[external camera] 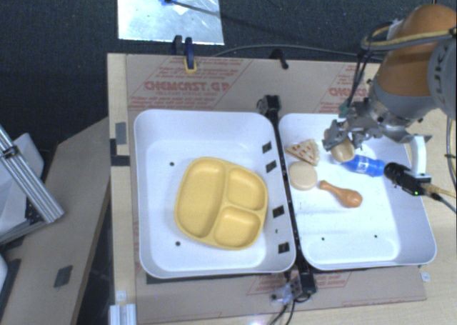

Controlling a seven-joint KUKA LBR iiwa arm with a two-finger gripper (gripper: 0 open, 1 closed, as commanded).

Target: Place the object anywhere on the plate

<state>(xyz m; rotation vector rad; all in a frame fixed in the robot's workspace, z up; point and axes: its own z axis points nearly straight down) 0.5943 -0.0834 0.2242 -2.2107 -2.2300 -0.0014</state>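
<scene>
Yellow plastic plate (221, 203), three compartments, lies in the left white bin (153, 173), a little right of that bin's middle, tilted slightly against the bin's edges. Nothing rests on it.

Right white bin (371, 248), touching the left one along a black-clipped seam, carries four small items, all in its upper half:
- wedge of tan toy food with red specks (304, 151), near the upper left corner;
- pale round disc (303, 176), just below the wedge;
- orange-brown drumstick shape (341, 194), to the right of the disc, bulb end pointing right;
- blue bottle-like item (365, 166), lying on its side above the drumstick.

Grey arm (410, 95) with orange upper section reaches in from the right, above the right bin's upper area. Its pincer (341, 146) points down and left; a small tan rounded object (343, 152) sits at its tips, between the wedge and the blue item. From where I stand the object appears to be between the fingers, though whether it is clamped or merely touched I cannot tell, nor how wide the pincer stands.

Tan table (214, 77) with a printed cardboard sheet bears both bins. Silvery sheet (170, 2) lies on the dark floor beyond the table.
</scene>
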